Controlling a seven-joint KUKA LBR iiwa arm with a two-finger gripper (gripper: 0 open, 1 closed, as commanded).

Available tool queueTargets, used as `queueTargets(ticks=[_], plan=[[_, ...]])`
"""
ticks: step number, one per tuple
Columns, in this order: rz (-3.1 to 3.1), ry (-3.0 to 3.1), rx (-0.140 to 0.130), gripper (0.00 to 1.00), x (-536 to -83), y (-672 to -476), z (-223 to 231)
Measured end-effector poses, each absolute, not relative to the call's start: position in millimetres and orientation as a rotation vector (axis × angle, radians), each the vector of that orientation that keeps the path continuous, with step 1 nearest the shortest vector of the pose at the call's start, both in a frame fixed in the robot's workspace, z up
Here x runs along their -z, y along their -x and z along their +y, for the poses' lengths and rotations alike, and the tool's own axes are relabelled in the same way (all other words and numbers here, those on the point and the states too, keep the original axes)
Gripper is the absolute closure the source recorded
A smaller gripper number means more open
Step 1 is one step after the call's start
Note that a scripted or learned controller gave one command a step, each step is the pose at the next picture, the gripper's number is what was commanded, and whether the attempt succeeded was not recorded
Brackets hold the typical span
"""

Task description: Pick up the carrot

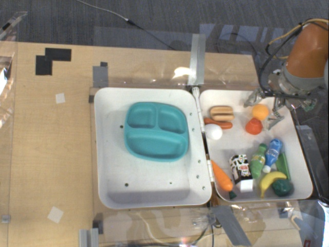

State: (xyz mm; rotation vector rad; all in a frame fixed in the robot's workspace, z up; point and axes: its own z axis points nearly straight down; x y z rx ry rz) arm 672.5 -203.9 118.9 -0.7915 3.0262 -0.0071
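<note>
gripper (267, 105): fingers spread wide, hanging over the far end of the right bin (303, 164), nothing between them | orange ball (260, 111): right under the fingers | tomato (253, 126): just below the gripper | carrot (221, 175): well apart from the gripper, toward the near left, lying against the bin's left wall
</note>
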Motion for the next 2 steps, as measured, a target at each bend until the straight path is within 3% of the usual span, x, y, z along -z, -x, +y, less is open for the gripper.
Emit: queueTargets(ticks=[1, 2], plan=[[3.115, 0.383, 0.000, 0.00, -89, -670.6, -205], [3.089, 0.383, 0.012, 1.00, -107, -677.2, -204]])
